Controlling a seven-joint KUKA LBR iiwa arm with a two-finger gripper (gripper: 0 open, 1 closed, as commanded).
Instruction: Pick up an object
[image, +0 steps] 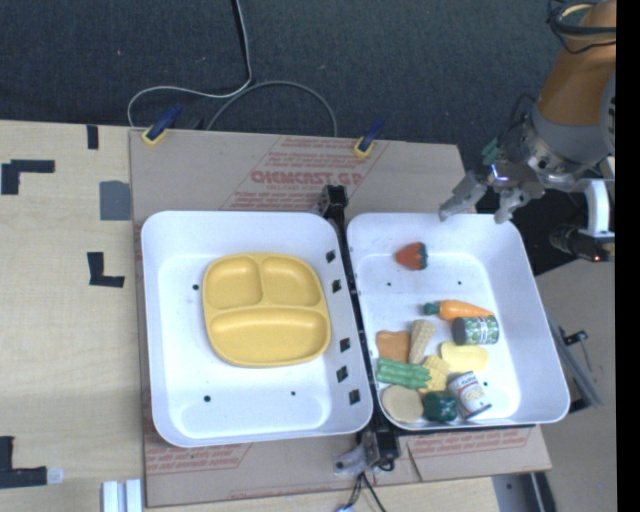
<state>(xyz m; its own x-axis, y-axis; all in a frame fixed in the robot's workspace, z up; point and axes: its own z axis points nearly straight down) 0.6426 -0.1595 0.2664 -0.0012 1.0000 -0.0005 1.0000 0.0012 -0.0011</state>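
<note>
Hovering at about 1 o'clock off the right bin (530, 290), the gripper (484, 200) sits above that bin's far rim, fingers spread apart, nothing between them. No pick started yet by the look of it.

Best target, I'd say: the strawberry (411, 256). It lies alone at the bin's 12 o'clock, well apart from the pile, and nearest the gripper. Come straight down, straddle it, close only once the fingers are past its widest part. Avoid the 6 o'clock cluster; things touch there, so a clean grasp looks unlikely.

Count: two white bins. Left bin (170, 330) holds one yellow divided tray (266, 308). Right bin: one strawberry, one carrot (464, 310), two small cans (481, 330), one corn cob (421, 341), plus a handful of other toy foods jammed together, too overlapped to count reliably.
</note>
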